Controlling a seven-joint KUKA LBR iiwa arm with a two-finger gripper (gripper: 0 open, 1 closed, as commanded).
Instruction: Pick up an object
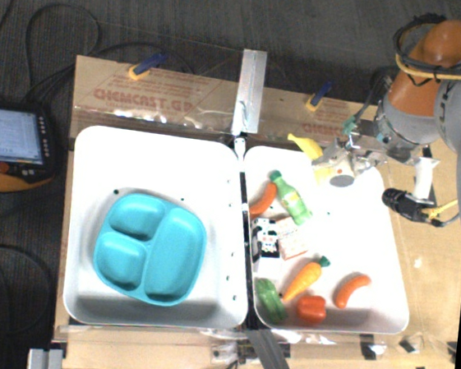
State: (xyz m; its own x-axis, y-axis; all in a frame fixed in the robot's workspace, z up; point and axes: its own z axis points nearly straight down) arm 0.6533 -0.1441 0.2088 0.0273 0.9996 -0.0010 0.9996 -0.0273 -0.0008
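- Gripper (336,168) hovers at the right bin's (390,239) far edge; its opening cannot be told.
- Yellow object (305,144) lies just left of it.
- Green bottle (289,198) lies nearer the bin's middle.

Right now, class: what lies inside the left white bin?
The left bin holds one turquoise divided tray with three compartments, which look bare. Whatever lies beneath the tray is covered and cannot be seen.

The arm (454,73) is cut off at the right edge, and the gripper (340,163) tips are too blurry (and small) to make out.
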